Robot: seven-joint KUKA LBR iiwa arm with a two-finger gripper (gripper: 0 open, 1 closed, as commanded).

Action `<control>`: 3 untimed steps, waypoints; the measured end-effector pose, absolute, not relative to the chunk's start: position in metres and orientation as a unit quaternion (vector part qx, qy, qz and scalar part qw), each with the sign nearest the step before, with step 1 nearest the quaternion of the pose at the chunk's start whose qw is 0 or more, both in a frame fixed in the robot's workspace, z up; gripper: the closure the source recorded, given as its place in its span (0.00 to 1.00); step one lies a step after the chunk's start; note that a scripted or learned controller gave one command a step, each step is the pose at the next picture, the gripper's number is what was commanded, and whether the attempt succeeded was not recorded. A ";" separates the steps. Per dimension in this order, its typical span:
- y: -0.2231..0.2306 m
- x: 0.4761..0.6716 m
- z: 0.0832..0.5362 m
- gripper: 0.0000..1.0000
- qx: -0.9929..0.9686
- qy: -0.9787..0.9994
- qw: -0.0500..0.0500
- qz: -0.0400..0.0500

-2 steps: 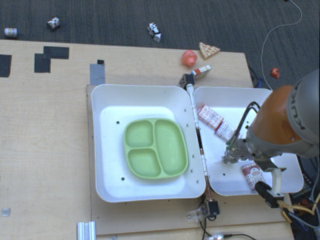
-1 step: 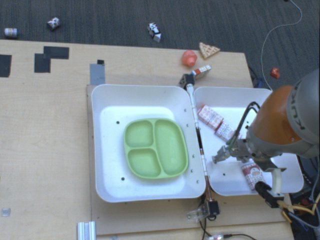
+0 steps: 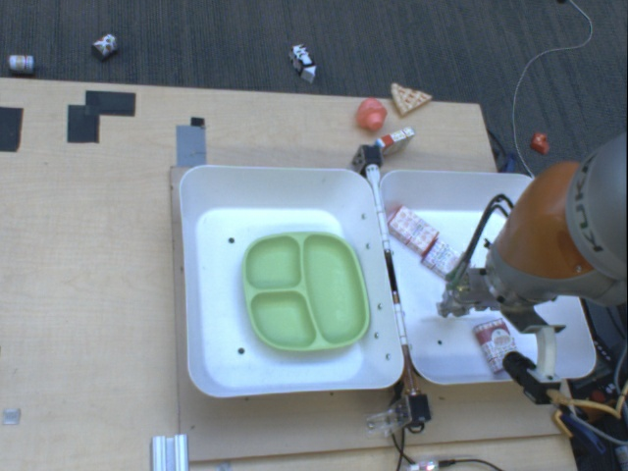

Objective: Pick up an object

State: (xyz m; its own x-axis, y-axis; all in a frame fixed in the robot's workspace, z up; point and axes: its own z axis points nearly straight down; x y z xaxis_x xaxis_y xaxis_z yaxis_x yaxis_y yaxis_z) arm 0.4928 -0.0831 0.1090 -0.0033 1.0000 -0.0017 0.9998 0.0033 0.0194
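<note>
A pale wooden bench [image 3: 88,263] carries my two white bins, with dark carpet beyond it. The left bin [image 3: 211,224] holds a green divided plate [image 3: 306,290]. My claw [image 3: 461,297] hangs low over the right bin [image 3: 432,356]; whether it is open or closed I cannot tell. A red-and-white packet [image 3: 412,229] lies near that bin's far wall, and another small packet [image 3: 494,343] lies just beside my wrist.

A robotics lab: a plywood table [image 3: 88,292] with two white bins [image 3: 196,263], black tape marks [image 3: 98,111], loose cables [image 3: 549,57] at two o'clock, grey carpet [image 3: 196,18].
</note>
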 end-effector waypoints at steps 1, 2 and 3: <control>-0.083 0.493 0.109 0.00 0.706 0.708 0.007 0.006; -0.083 0.489 0.087 0.00 0.707 0.707 0.003 0.002; -0.083 0.491 0.098 1.00 0.706 0.708 0.005 0.004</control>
